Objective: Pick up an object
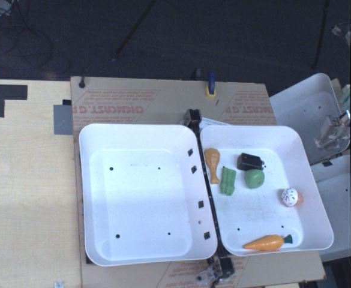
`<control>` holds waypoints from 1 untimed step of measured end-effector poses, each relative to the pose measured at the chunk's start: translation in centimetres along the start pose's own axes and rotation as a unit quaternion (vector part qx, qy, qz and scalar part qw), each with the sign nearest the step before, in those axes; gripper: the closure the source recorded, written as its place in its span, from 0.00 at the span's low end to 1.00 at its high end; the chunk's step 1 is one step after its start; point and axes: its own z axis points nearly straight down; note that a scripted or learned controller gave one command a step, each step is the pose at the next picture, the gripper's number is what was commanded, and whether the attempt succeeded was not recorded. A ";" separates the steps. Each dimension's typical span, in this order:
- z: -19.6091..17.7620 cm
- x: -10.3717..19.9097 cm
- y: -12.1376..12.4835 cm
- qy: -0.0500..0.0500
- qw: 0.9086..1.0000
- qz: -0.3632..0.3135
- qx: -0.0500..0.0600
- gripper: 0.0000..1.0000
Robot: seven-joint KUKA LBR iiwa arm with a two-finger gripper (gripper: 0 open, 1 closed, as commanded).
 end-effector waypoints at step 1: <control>28.4 3.1 -0.4 0.003 1.000 0.003 0.009 1.00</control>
